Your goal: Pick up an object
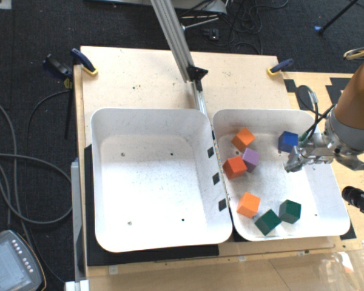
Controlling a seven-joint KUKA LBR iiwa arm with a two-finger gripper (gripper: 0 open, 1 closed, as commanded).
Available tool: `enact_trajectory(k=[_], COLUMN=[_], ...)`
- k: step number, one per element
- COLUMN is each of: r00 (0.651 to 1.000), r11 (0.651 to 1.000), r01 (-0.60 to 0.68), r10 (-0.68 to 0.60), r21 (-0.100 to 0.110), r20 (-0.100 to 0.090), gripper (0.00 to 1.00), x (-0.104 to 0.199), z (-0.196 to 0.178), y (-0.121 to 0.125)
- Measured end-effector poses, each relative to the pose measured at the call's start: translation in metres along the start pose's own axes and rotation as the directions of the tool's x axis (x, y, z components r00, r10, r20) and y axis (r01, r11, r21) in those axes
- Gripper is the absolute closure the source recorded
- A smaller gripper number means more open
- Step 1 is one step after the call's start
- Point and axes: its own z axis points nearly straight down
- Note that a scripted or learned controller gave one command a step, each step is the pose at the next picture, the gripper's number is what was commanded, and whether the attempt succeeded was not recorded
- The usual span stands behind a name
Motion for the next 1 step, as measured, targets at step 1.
enact_trajectory(k=[1], r00=[1.000], r11=[1.000], r01=[0.004], r10=[-0.004], r21=[0.006], r20=[-0.003], gripper=[1.00], x=[0.0478], z=[0.0085], y=[0.0092])
